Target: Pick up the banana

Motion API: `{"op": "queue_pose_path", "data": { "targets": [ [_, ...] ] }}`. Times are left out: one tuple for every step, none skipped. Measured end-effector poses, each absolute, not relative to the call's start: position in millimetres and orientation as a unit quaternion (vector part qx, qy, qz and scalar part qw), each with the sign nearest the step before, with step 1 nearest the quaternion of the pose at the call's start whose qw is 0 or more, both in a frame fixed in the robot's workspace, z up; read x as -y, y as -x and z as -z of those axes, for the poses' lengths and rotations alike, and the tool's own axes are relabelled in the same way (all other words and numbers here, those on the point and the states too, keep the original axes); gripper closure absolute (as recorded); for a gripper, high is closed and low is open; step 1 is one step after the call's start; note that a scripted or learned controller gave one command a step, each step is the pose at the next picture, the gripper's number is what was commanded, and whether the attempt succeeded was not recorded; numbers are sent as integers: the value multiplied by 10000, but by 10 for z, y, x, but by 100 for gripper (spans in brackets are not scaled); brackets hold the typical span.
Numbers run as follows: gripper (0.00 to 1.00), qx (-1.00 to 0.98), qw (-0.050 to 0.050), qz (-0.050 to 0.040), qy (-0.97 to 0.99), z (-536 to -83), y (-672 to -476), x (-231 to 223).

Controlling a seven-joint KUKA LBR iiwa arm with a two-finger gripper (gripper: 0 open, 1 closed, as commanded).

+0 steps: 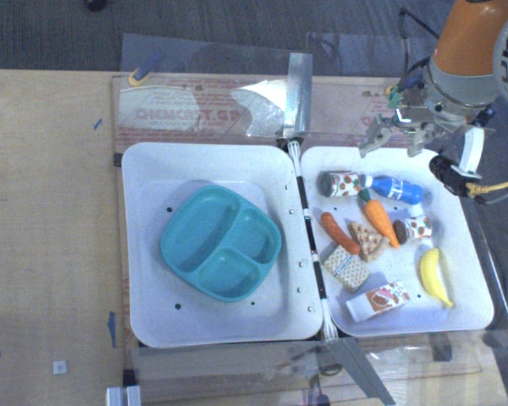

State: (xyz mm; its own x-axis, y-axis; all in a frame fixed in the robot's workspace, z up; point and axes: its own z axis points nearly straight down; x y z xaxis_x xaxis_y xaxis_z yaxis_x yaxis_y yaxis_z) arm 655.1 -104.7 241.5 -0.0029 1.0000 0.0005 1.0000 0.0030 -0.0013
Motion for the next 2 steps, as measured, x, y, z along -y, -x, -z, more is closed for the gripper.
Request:
{"op": "queue_pose_path", "data": {
  "targets": [
    [0,7453,3,-1,6667,-2061,-5728,1544],
    [0,7435,1,0,6688,-1183,-5317,2077]
  ]
}}
